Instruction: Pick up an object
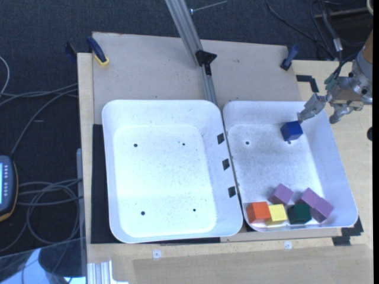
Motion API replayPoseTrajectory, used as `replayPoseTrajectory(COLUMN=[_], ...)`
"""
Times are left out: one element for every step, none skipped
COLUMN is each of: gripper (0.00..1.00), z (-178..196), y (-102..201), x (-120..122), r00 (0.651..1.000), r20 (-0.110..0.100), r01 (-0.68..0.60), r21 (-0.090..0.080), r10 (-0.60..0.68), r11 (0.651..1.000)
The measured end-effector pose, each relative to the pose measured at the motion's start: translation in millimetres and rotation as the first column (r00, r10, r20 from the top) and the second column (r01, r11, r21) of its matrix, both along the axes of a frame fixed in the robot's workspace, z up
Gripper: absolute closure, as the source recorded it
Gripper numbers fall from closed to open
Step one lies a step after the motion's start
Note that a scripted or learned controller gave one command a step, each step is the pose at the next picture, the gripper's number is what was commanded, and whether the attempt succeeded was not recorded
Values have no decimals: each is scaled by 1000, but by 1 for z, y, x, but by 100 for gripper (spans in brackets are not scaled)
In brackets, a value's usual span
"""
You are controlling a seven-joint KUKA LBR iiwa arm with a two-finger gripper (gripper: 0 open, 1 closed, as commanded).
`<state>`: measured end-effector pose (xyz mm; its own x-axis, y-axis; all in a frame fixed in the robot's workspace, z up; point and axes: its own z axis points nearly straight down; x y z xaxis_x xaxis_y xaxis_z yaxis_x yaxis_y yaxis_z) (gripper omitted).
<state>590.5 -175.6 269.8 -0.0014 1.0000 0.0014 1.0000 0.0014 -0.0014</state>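
Five blocks, orange (257, 211), yellow (277, 213), dark green (299, 213) and two purple (283, 193) (317, 203), cluster at lower right of the right bin (340, 176). No legible writing. Jaws (323, 110) at upper right spread apart, holding nothing; left finger (310, 107) close above small blue cube (291, 131), contact unclear.

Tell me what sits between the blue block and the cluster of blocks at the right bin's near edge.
Nothing: in the camera view, bare speckled bin floor separates the blue block from the nearest cluster piece, a light purple block.
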Motion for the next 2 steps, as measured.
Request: replayPoseTrajectory(gripper=[0,0], z=[0,-64], y=[0,2], x=[0,-1], r00=[1000,1000], r20=[0,-7], r01=[0,1], r21=[0,1], r10=[0,-1], r11=[1000,1000])
